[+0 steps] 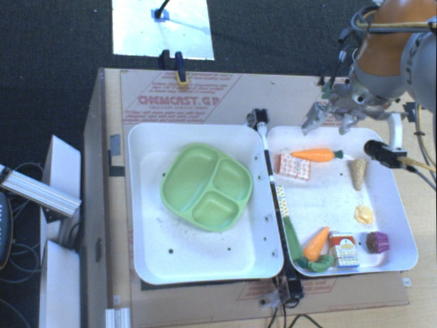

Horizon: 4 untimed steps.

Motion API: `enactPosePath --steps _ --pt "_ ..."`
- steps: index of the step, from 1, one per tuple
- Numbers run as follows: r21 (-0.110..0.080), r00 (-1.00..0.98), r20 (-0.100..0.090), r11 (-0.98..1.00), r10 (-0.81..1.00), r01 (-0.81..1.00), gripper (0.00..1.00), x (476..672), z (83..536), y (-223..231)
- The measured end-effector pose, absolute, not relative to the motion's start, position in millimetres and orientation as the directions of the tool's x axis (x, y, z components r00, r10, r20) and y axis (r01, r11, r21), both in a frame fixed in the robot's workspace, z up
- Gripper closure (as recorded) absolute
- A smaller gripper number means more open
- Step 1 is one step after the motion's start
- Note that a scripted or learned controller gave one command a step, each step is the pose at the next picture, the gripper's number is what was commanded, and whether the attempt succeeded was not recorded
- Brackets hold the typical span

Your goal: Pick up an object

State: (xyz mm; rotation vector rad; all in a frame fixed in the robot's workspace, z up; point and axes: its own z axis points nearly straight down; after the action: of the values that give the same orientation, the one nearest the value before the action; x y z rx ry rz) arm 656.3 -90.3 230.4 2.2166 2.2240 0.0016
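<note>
We see the two-finger gripper hanging spread open and holding nothing above the far rim of the right white bin. The long orange toy carrot with a green top lies just nearer than it, its long axis running left to right.

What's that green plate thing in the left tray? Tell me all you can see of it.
The green plate is a pale green divided dish, plastic by the look of it, with rounded corners and three compartments: one large, two smaller. It lies flat, turned at an angle, near the middle of the left white bin. Nothing sits in its compartments, and only the bin floor touches it. The gripper hangs well away, over the right bin's far edge.
</note>
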Motion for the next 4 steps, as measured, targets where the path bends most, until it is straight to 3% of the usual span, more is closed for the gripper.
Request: enactPosePath --steps 1,2,3,4 --pt "-0.001 -0.001 -0.001 0.001 1.000 1.000 0.00 668.0 137.4 -157.5" --pt "0.014 -0.004 0.002 0.004 1.000 1.000 0.00 669.7 93.2 -195.2" --pt "0.024 -0.006 0.001 0.006 1.000 1.000 1.00 672.9 108.4 -195.2" --pt "0.005 -0.005 0.000 0.005 1.000 1.000 1.00 636.3 182.2 -132.3"
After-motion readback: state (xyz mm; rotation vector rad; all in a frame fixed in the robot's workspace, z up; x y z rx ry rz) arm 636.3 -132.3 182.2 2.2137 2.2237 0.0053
